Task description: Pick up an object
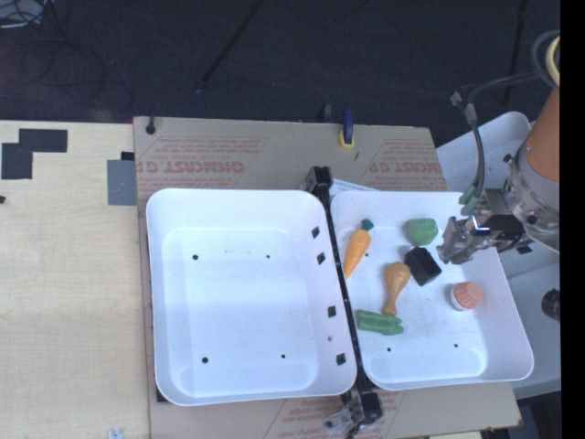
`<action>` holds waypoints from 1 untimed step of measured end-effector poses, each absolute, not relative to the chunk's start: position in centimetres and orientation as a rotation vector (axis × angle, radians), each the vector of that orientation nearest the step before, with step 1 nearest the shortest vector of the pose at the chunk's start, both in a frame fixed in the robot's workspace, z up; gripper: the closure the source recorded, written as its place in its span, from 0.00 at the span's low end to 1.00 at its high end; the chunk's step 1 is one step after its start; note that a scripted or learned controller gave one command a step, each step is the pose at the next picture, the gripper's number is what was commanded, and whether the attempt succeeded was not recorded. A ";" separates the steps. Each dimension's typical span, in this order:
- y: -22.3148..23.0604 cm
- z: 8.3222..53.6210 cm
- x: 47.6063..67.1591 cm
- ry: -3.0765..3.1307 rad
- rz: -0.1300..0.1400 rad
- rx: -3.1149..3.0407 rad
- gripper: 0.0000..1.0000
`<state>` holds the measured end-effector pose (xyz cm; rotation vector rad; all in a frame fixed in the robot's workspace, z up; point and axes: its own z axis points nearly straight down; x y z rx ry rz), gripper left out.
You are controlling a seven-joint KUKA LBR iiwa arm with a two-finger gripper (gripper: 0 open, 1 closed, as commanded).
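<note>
1. White plastic is what the two bins are made of; the right bin (pixel 512 355) holds all the candidates, while the left bin (pixel 164 337) sits beside it on the desk (pixel 64 291).
2. We see the pincer (pixel 457 243) at the right bin's three-o'clock edge, just beside the black block (pixel 422 265); whether it is released or clenched we cannot tell, and nothing shows between its tips.
3. Round the bin: the green lump (pixel 421 230) at twelve o'clock of the block, the orange carrot (pixel 356 250) at nine o'clock, the tan drumstick (pixel 395 284) toward seven, the green bean pod (pixel 379 323) at six, the pink-topped round piece (pixel 466 296) at four.
4. We judge the block the nearest target. To do it well, we centre over it, turn to straddle its narrow sides, and come down clear of the drumstick, which lies close.
5. Writing: the cardboard sheet (pixel 274 154) under the bins bears red print, upside down from this view; we cannot read it with certainty.
</note>
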<state>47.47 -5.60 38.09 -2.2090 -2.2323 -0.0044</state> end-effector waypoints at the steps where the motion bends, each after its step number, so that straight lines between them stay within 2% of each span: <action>1: 1.2 33.4 49.9 -2.224 0.007 -2.211 1.00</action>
